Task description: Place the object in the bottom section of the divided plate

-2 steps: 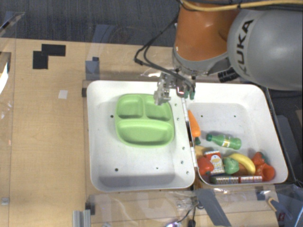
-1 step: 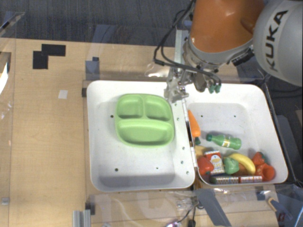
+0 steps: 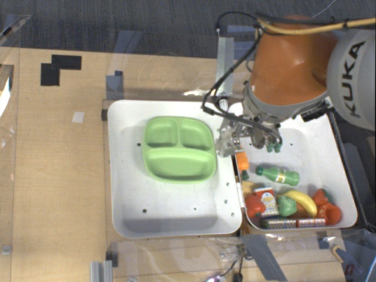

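A light green divided plate [image 3: 178,164] lies in the left bin [image 3: 135,210]. It has two small sections at its far side and one wide section at its near side, and all three are bare. My gripper [image 3: 251,141] hangs over the left edge of the right bin [image 3: 343,175], just right of the plate. A small orange object [image 3: 241,160] sits directly below the gripper at the divider between the bins. I cannot tell whether the two touch.
The right bin's near half holds a green bottle [image 3: 278,175], a banana [image 3: 301,200], a small can [image 3: 267,200], red and green toy vegetables [image 3: 286,206] and a dark bar [image 3: 292,222]. The arm's orange band [image 3: 291,57] looms over the bin's far side.
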Controlling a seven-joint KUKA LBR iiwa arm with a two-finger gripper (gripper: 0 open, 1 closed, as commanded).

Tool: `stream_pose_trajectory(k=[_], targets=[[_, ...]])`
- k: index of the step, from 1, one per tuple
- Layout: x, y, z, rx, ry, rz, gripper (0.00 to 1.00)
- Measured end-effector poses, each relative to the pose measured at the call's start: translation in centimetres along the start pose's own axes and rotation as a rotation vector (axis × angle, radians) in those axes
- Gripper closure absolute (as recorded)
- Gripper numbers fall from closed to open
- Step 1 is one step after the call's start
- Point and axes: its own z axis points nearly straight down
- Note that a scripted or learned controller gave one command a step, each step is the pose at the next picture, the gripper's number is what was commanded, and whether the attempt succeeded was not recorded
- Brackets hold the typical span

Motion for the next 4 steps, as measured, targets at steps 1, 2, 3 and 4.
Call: stream_pose_trajectory(k=[1, 2, 3, 4], targets=[[-4.8, 1.1, 3.9, -0.001, -0.003, -0.505, 1.00], [-12.8, 1.2, -5.6, 0.000, -0.008, -0.952, 1.00], [-9.2, 11.3, -1.0, -0.003, -0.004, -1.282, 1.00], [-2.9, 2.7, 1.8, -0.001, -0.001, -1.375, 1.00]])
